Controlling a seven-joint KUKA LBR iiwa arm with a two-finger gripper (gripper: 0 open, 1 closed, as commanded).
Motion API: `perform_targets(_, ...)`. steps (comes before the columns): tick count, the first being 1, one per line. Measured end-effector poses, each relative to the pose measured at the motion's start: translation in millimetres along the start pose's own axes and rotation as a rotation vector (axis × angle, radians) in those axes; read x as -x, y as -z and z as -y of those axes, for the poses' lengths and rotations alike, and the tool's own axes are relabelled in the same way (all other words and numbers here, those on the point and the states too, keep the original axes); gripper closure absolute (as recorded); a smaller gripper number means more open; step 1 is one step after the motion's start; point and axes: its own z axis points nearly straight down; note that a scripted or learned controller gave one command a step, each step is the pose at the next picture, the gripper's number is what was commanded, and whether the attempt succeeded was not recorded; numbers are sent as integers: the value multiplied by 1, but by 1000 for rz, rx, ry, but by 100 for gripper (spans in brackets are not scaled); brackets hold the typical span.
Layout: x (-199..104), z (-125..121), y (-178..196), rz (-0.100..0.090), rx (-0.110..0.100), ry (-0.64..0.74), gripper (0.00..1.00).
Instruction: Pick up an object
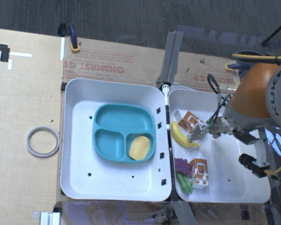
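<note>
- gripper (196, 136) sits low in the right bin (232, 186), right above the banana (183, 137), probably lining up a grab
- can't tell what the jaws are doing
- banana's at the bin's 9 o'clock wall

Legible text, one item: red block lettering ran along the cardboard sheet (106, 61) at the far side of the bench, behind the left bin (72, 142); it appeared reversed or upside down and could not be made out. Orange-and-white cartons (200, 171) in the right bin (242, 187) carried printed patterns, too small to read
</note>
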Motion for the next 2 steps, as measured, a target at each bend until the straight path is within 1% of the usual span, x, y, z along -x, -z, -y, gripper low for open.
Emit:
perform_targets(1,-25,60,-18,-7,-20,-28,0)
perform_targets(2,-19,95,-17,-7,-18,73,0)
